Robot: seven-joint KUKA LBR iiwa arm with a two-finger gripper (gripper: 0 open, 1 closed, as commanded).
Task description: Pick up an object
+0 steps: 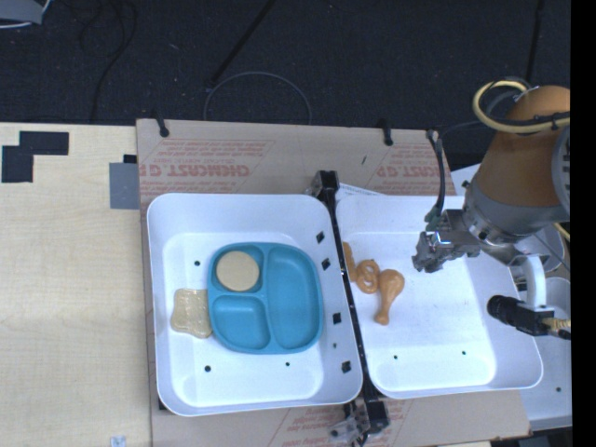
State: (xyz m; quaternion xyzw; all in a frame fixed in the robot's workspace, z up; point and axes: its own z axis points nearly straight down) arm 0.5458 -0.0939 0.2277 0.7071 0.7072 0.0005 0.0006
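Observation:
In the right bin (pixel 447 361) a tan drumstick-shaped piece (pixel 388 293) lies left of centre, with a tan pretzel-like twist (pixel 361 273) touching its upper left end. My gripper (pixel 426 255) hangs over the same bin, a short way to the right of and slightly above the drumstick, with nothing seen in it. In the left bin (pixel 177 380) a blue divided tray (pixel 267 296) holds a round tan cookie (pixel 237 270) in its upper left compartment. A pale cracker-like slab (pixel 192 312) lies against the tray's left side.
A black divider (pixel 341 291) runs between the two bins. The bins rest on a cardboard sheet (pixel 242 161). A light wooden bench top (pixel 65 277) spreads to the left.

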